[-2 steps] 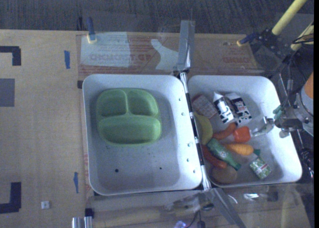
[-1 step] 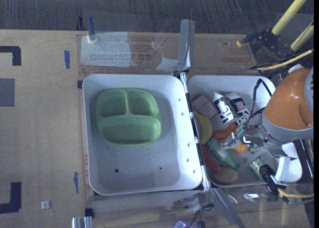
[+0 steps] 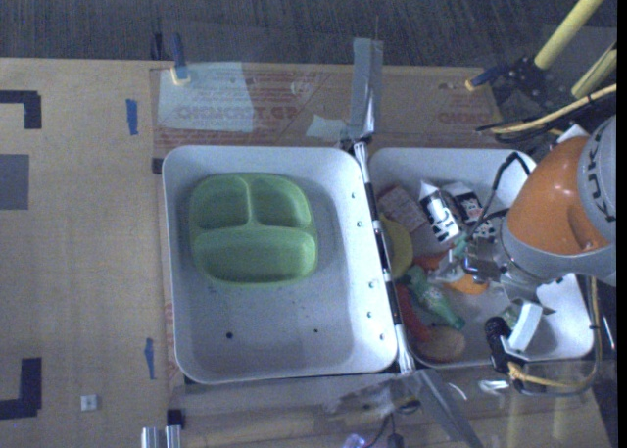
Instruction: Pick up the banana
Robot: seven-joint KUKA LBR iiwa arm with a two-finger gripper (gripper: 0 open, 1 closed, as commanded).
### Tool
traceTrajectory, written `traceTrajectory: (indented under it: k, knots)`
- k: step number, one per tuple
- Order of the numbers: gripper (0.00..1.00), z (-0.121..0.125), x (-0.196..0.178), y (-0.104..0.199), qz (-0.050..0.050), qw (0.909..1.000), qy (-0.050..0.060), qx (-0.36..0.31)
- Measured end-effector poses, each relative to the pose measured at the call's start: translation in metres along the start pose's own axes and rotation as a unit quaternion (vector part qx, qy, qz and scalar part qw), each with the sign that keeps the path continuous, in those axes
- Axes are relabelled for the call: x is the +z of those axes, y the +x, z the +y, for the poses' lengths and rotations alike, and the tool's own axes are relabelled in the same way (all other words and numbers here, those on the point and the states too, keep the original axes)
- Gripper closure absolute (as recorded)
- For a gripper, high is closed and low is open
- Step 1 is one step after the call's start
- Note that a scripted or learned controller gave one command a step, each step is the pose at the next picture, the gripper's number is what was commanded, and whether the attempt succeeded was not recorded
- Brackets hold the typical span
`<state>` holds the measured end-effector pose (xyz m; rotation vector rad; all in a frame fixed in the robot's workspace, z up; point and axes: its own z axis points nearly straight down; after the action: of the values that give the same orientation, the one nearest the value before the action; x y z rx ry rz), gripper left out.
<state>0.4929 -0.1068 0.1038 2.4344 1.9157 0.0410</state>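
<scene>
1. Pincer [image 3: 477,262] sits low in the right bin [image 3: 573,336], at the end of the grey arm [image 3: 554,216] with its orange band, among the clutter. We cannot tell how wide it stands or whether it has hold of anything; the wrist body covers the tip.
2. Landmark for these notes: the divider [image 3: 377,240] where the two white bins meet.
3. Banana [image 3: 397,245]: we read the yellowish curved shape lying just right of the divider, along the right bin's near wall, as the target. It is partly overlapped by neighbours, so the outline is uncertain.
4. Other items right of the divider: a brownish packet [image 3: 400,206] above the banana, a small dark-and-white container [image 3: 439,216] further right, a green piece [image 3: 436,304] and a brown rounded item [image 3: 443,343] below.
5. Left of the divider: the left bin [image 3: 196,338] carries a green sectioned plate [image 3: 253,228].
6. Step in hand, as we judge it: the approach into the pile. No banana shows lifted.
7. Next move calls for shifting toward the divider, since the pincer is apart from the banana, then descending over its middle, keeping off the bin wall.
</scene>
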Motion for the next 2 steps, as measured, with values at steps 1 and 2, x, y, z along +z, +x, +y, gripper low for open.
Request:
traceTrajectory:
  k: [1,2]
  knots:
    - [0.00,0.000,-0.086,0.101,-0.001,0.9929,0.028,0.116]
    - [0.00,0.037,-0.090,0.200,-0.004,0.9783,0.027,0.205]
